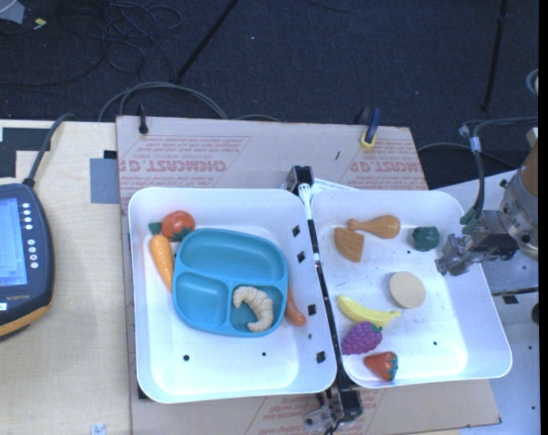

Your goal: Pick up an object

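The pincer [450, 259] sits low at the right edge of the right bin [477, 352], reaching in from the side, and whether it is spread or closed cannot be told at this size and angle; nothing can be seen gripped in it. Just to its left, near the bin's upper right, lies a small dark green toy vegetable [426, 236], the closest candidate for a pick. A little further in rests a round tan biscuit [407, 290], with a chicken drumstick [375, 227] and a brown wedge [349, 244] toward the top, and a banana [366, 311], purple grapes [362, 338] and a strawberry [381, 364] lower down. The left bin [165, 370] holds a blue divided plate [221, 261] with a shrimp [255, 306] in one section, a carrot [161, 259] and a tomato [177, 224] beside it. The step looks like the approach, with no object lifted. The next move probably calls for centring over one item, likely the green one or the biscuit, and descending squarely.
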Robot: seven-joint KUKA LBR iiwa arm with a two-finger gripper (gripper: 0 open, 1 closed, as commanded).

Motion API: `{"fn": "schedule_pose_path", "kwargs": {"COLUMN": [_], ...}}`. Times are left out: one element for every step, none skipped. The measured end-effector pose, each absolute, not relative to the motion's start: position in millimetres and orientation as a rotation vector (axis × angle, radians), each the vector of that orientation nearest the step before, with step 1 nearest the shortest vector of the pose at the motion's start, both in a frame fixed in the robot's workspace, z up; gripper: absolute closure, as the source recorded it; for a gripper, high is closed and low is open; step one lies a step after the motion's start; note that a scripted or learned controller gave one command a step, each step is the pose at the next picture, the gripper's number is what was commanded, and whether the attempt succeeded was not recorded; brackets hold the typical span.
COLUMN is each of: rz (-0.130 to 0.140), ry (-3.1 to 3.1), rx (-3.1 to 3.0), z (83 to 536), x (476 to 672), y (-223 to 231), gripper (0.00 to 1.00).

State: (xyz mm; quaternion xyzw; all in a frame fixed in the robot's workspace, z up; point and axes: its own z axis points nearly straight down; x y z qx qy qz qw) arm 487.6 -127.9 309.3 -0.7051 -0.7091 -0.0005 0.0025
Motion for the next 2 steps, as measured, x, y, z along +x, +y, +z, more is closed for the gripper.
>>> {"fn": "schedule_pose_path", "kwargs": {"rz": [-0.009,-0.004], "ry": [-2.234,-2.234], "rx": [-2.214,-2.209], "z": [388,433], "x": [476.6,476.1], "y": [-54,46], "gripper": [1.0,1.0]}}
